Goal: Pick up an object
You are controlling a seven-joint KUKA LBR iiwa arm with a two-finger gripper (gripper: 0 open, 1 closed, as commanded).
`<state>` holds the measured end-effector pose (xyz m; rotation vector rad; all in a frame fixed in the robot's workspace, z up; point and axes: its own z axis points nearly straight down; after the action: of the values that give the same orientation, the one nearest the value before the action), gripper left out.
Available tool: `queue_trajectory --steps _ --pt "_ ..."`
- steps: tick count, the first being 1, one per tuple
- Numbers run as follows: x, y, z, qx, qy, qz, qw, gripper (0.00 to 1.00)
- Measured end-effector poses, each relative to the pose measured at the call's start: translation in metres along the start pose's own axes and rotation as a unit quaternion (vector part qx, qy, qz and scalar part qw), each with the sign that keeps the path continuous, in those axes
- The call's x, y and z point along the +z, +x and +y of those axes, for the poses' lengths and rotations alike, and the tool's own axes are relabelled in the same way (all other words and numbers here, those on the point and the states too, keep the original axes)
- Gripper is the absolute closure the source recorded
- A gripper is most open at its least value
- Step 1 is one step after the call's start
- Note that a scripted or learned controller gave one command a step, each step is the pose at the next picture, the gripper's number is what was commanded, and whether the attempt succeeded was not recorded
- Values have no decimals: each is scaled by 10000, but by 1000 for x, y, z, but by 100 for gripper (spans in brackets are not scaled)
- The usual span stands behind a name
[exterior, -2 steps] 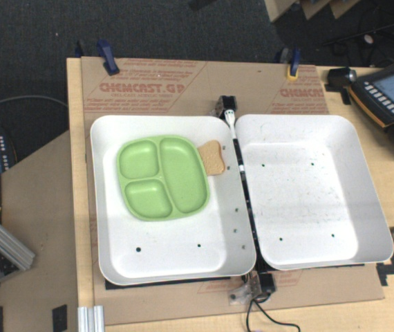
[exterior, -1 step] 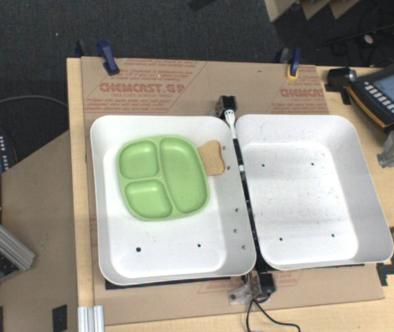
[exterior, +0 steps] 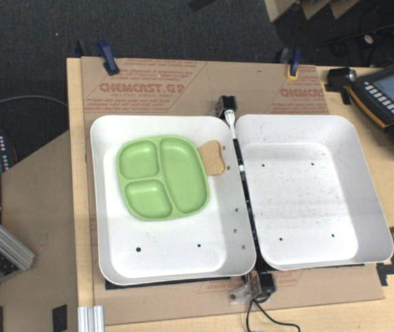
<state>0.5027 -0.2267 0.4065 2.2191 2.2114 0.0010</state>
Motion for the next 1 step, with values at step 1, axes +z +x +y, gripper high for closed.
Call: queue_trajectory --steps 1 --pt "84 36 -26 -21 80 51 10000 100"
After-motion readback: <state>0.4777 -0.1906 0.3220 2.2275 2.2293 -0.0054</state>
